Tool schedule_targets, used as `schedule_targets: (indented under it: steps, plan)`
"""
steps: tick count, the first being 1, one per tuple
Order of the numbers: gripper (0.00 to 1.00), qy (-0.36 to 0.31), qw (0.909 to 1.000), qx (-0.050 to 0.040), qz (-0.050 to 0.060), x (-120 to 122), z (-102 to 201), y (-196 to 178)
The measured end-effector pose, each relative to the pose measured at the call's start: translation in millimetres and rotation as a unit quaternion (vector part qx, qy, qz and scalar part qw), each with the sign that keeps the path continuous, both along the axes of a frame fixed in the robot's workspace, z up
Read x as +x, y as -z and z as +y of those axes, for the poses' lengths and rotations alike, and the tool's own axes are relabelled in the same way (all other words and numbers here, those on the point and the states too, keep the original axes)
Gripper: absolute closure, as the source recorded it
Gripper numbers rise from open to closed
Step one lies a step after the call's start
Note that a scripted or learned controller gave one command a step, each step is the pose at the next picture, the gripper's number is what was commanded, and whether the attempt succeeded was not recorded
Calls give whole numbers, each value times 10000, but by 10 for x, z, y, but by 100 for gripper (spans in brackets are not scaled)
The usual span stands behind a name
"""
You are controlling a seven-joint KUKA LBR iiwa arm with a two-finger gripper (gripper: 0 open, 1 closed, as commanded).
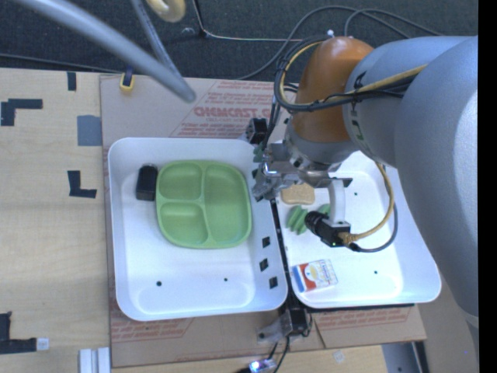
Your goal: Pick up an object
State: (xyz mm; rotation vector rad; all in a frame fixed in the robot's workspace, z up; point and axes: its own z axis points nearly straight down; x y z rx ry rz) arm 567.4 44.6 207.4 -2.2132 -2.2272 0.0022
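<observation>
Camera view counts two white bins: left bin (124, 286) holds one green divided plate (204, 204) and one black block (147, 183); right bin (404, 278) holds one tan piece (298, 196), one green piece (297, 219), one printed packet (314, 274). Jaws' state: cannot tell.

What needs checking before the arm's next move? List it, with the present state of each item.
1. Gripper is over the right white bin: ok.
2. Tan flat piece lies just below the gripper: ok.
3. Something is held between the fingers: cannot tell.
4. Green ridged piece and small red-and-white card lie apart from the tan piece: ok.
5. Green divided plate and black block sit in the left white bin, away from the arm: ok.
</observation>
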Motion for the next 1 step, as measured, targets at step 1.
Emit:
schedule_targets:
  steps: [1]
  plan:
    - [100,-1,10000,5,-10,117,493,-140]
